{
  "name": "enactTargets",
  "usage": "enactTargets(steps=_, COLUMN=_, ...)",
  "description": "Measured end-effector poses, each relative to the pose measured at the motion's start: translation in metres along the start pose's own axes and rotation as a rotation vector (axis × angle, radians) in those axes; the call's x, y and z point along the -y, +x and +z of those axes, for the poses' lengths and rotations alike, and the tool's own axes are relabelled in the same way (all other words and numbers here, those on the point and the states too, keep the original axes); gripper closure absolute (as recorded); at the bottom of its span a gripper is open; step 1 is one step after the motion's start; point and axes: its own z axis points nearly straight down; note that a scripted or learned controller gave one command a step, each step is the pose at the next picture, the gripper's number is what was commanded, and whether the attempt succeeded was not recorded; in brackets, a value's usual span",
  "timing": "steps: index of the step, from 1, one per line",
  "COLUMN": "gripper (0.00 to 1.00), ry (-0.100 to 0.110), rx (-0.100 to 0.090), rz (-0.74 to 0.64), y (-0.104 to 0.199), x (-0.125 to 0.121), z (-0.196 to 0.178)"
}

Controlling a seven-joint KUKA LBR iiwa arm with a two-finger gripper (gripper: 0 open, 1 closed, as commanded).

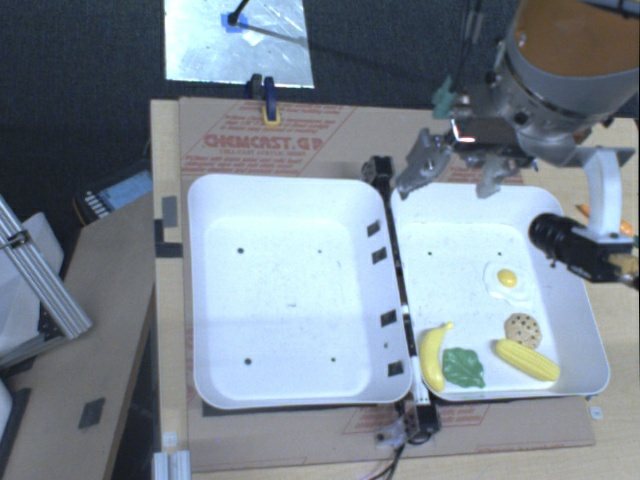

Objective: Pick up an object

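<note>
Dark floor (70, 78), cardboard bench (300, 133), hand (455, 176) above bin (450, 263)

The grey robot arm (556, 110) reached in from the upper right of the view, with its broad orange band (575, 23) above the wrist. The wrist pointed downward and leaned to the left. Below it hung the grey metal two-finger gripper (447, 184), its two fingers (420, 168) spread wide apart and angled down and leftward.

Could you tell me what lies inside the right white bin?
A fried egg toy, brown round cookie, yellow corn cob, yellow banana and green leaf; the grey arm hides its far corner.
</note>
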Motion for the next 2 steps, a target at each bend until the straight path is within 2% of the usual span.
enactTargets(steps=1, gripper=0.0, ry=-0.002, rx=-0.001, rz=-0.001, y=0.028, x=0.0, z=-0.033)
enactTargets(steps=2, gripper=0.0, ry=0.015, rx=0.004, rz=0.009, y=-0.022, x=0.002, z=0.156)
